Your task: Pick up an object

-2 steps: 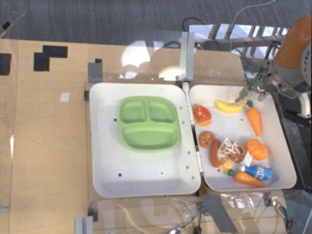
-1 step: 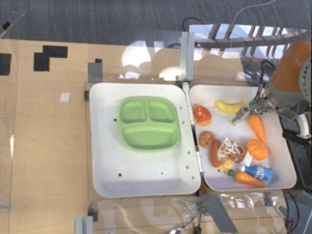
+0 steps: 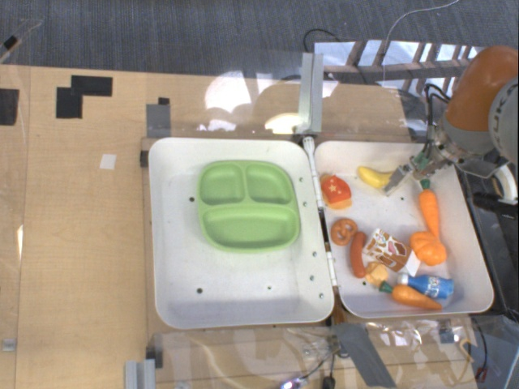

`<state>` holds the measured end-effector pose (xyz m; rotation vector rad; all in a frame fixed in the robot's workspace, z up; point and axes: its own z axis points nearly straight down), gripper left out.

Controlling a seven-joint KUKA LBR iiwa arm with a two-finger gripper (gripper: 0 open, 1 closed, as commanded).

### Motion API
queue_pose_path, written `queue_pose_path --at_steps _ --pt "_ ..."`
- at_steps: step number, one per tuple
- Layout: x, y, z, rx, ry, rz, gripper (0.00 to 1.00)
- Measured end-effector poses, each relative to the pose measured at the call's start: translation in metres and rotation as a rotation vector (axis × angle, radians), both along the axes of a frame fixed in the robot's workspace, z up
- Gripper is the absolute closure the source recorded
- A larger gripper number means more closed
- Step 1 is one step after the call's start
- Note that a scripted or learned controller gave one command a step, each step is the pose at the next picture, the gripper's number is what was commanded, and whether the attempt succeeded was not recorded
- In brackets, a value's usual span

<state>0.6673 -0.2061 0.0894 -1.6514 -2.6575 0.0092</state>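
White bins sit side by side at frame centre; the left bin (image 3: 174, 298) holds a green divided plate (image 3: 247, 205). The gripper (image 3: 408, 174) hangs at the upper part of the right bin (image 3: 478, 286), fingers spread, gripping nothing, its tips just beside a toy banana (image 3: 373, 176). Near it lie a toy tomato (image 3: 336, 190) and a toy carrot (image 3: 429, 209).

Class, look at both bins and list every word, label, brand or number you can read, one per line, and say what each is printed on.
No text can be read here.
Small carton, right bin: printed brown and white pattern, too blurred to read.
Blue bottle: white marking on its side, too small to read.
Green divided plate, left bin: no print visible.
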Motion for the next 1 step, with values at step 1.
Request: queue_pose_path --at_steps 1 --pt "-0.0002 0.0685 -0.0014 -0.013 -0.012 -0.005 0.00"
